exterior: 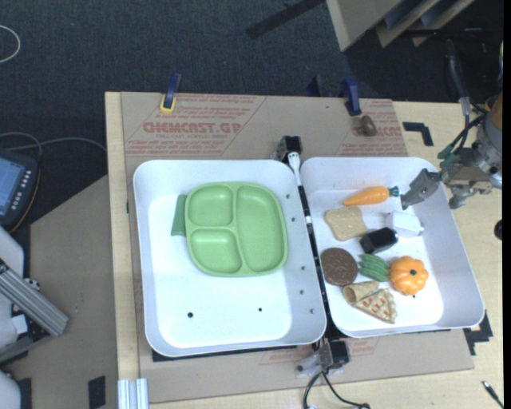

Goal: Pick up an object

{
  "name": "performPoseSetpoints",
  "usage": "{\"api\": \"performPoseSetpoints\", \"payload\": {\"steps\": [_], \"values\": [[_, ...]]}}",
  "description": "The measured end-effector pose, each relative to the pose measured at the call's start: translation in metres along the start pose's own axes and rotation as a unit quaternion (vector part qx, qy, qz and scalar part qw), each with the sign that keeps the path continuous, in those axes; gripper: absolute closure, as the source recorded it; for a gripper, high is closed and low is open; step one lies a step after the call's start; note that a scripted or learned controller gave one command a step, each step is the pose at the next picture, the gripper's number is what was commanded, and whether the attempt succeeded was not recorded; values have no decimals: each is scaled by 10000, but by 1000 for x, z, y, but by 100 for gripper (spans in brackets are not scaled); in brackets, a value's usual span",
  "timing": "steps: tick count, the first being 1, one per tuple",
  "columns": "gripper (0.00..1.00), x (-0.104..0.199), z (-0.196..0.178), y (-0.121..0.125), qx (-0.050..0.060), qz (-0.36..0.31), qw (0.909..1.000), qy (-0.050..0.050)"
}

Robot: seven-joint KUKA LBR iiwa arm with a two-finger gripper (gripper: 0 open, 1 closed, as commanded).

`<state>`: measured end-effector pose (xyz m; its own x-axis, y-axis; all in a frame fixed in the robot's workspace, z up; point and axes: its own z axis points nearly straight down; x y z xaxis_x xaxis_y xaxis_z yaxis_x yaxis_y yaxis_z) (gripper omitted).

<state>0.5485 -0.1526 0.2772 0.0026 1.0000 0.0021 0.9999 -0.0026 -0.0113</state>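
- A dark blue-grey carpeted floor (120, 48) is seen around the bench on the top and left sides.
- A flat brown cardboard-covered bench top (239, 124), printed with faded red lettering, is laid under the bins.
- Two clamps are fixed at the bench's far edge: a blue-and-yellow clamp (169, 94) at the left and a blue clamp (349, 94) at the right.
- A thin white cable loop (9, 41) is shown on the floor at upper left.
- A pale beige wooden furniture piece (383, 20) is visible at the top right.
- A silver aluminium extrusion bar (32, 299) is seen at lower left.
- Even, diffuse lighting is observed throughout.
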Motion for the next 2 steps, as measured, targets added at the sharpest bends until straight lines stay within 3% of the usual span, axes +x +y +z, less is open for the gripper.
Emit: {"api": "performPoseSetpoints", "payload": {"steps": [1,2], "values": [[0,0,-6,2,-58,-13,10000,-12],[0,4,55,-5,-21,-10,10000,1]]}}
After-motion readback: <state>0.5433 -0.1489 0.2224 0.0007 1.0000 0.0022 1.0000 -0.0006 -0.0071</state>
